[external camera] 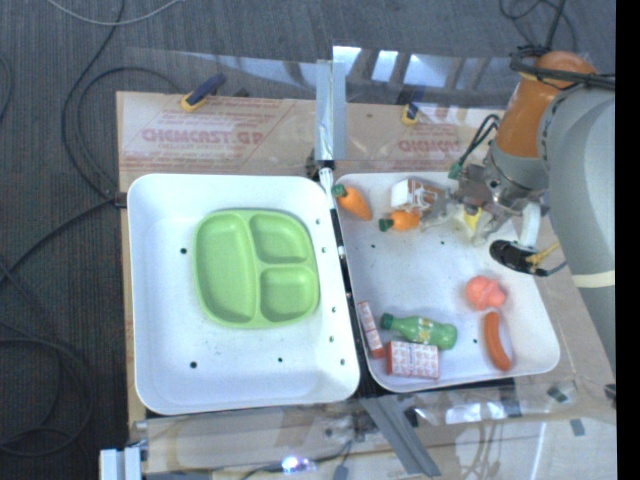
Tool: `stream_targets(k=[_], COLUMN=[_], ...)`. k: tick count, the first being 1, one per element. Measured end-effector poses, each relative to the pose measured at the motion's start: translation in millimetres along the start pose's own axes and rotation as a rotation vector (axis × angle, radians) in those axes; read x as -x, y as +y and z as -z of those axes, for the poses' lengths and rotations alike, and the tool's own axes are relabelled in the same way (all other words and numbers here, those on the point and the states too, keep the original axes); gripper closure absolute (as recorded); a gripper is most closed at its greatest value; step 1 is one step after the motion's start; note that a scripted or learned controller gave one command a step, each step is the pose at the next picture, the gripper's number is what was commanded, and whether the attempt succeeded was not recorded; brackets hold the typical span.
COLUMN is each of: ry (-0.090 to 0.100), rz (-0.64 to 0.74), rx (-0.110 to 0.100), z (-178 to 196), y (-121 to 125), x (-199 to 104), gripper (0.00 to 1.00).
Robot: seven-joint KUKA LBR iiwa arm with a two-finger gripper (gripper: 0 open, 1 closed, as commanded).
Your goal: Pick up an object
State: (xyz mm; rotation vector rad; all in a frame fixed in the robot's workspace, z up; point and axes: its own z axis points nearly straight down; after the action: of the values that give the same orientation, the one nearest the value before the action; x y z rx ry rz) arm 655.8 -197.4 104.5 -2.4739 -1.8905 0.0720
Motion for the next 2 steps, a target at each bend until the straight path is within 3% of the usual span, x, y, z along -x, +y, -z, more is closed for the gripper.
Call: stream_targets(k=[2], ry=[0.002], rz=[0.012], rx=[-0.001], z=[-0.9], y=[-0.4], x=[-1.5], gripper=[0.0])
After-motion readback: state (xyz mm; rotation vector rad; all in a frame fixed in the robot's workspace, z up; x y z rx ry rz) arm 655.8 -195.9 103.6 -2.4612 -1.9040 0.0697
